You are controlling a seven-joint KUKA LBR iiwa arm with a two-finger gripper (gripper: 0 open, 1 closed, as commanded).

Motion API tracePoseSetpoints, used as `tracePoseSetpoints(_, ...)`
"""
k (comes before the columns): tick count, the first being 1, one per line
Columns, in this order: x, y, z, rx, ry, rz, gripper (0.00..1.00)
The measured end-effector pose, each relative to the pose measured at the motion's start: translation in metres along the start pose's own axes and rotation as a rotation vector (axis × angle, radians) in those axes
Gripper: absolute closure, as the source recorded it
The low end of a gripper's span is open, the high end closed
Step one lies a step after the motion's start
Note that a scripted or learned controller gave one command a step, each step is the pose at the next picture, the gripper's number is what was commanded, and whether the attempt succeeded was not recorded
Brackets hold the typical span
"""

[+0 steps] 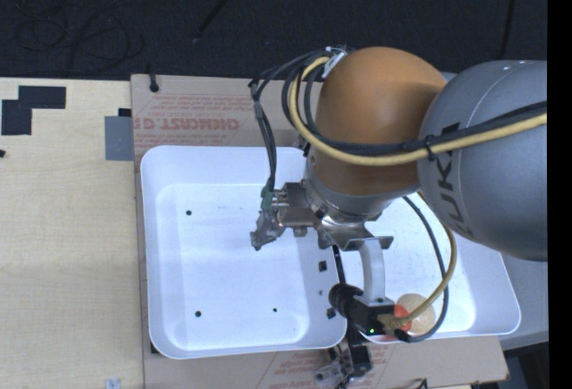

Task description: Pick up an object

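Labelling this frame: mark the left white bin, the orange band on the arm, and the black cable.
left white bin (223, 289), camera view, bare floor.
orange band (375, 101), camera view, top of dome.
black cable (268, 141), camera view, mid-length.

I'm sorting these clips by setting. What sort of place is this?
Probably a robotics lab bench: a grey-and-orange robot arm reaches over shallow white bins set on cardboard, with loose cables hanging from it.

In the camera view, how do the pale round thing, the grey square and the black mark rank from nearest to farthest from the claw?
1. The pale round thing, in the right bin, just right of the claw.
2. The grey square, on the wooden bench, far up and left.
3. The black mark, farther left still, at the edge.
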State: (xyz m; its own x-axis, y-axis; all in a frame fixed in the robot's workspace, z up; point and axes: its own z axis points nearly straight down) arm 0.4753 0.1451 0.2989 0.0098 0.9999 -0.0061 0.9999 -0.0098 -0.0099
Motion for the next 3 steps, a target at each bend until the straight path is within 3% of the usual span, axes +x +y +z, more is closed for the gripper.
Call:
tracePoseSetpoints(1,-0.087,0.001,0.043,-0.001,0.004,-0.002,0.00)
tracePoseSetpoints(2,-0.058,0.052,-0.058,-0.019,0.007,-0.013,0.00)
tracePoseSetpoints(3,-0.026,0.006,0.006,0.002,0.005,-0.014,0.00)
